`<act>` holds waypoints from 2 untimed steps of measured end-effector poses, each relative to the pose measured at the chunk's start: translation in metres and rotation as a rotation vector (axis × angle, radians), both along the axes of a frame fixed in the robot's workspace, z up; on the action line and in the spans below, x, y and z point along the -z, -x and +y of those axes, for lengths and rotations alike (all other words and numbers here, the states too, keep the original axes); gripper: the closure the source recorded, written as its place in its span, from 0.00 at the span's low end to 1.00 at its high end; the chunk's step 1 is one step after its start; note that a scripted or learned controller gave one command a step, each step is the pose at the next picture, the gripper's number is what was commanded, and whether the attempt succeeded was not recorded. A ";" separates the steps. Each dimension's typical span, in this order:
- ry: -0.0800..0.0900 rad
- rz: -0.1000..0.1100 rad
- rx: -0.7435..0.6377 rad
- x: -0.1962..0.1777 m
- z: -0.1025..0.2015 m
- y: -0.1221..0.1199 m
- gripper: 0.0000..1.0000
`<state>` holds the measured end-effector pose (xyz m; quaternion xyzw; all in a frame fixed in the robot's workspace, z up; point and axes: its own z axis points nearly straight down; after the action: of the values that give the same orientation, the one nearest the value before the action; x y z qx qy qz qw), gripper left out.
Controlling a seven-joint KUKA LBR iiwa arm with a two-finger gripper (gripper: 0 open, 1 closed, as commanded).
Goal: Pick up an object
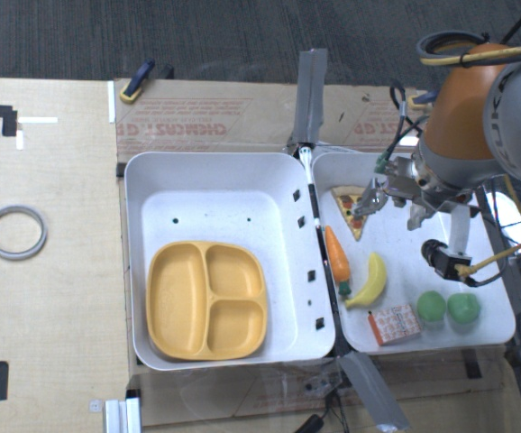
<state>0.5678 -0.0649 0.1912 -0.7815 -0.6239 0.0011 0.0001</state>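
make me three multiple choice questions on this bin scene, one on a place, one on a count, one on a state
1. Where does the yellow divided plate lie?
A. in the left bin
B. in the right bin
C. on the cardboard behind the bins

2. How many green round fruits lie in the right bin?
A. one
B. two
C. four

3. How does the banana stand in relation to the carrot?
A. stacked on top of it
B. in the other bin from it
C. beside it in the same bin

Answers:
1. A: the yellow divided plate lies on the floor of the left bin.
2. B: two green round fruits lie side by side near the front of the right bin.
3. C: the banana lies just right of the carrot, both near that bin's left wall.
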 end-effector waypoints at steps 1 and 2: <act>-0.002 0.002 -0.059 0.094 -0.042 0.034 0.00; -0.001 0.003 -0.055 0.085 -0.043 0.034 1.00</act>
<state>0.5341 -0.1083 0.1062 -0.7640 -0.6452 0.0019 0.0012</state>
